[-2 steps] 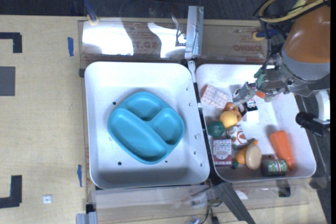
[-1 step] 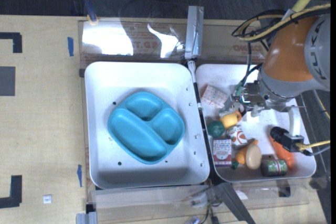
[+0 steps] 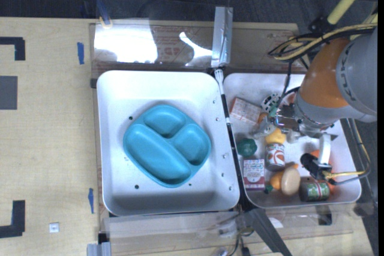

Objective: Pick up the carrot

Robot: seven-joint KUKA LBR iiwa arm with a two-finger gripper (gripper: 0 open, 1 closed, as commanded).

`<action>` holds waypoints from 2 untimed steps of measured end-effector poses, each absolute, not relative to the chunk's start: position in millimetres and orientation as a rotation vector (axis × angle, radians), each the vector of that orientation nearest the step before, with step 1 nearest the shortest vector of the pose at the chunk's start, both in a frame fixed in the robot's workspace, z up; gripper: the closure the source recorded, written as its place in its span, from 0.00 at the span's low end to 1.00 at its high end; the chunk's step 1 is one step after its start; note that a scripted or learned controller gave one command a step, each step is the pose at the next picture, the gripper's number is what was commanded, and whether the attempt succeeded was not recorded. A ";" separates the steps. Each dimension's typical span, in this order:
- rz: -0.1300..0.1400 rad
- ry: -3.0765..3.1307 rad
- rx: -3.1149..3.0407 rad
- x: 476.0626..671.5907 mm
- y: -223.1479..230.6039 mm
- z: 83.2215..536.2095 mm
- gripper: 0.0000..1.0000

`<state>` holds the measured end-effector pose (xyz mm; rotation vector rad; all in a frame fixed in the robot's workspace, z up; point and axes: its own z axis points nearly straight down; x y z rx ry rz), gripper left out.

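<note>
Two white bins are sitting side by side; the right bin (image 3: 351,156) is crowding the carrot (image 3: 276,179) among packets. Whether the gripper (image 3: 287,121) is clenched, I cannot tell; it risks snagging a neighbour.

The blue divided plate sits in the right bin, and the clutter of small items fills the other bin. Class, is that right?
Not quite. In the camera view, the blue divided plate sits in the left bin; the clutter of small items fills the right bin, below the arm.
</note>
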<state>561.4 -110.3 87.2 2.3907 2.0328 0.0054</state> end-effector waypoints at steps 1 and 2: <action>0.009 2.028 2.391 562.2 -111.1 97.8 1.00; 0.011 2.023 2.394 517.8 -95.7 88.7 1.00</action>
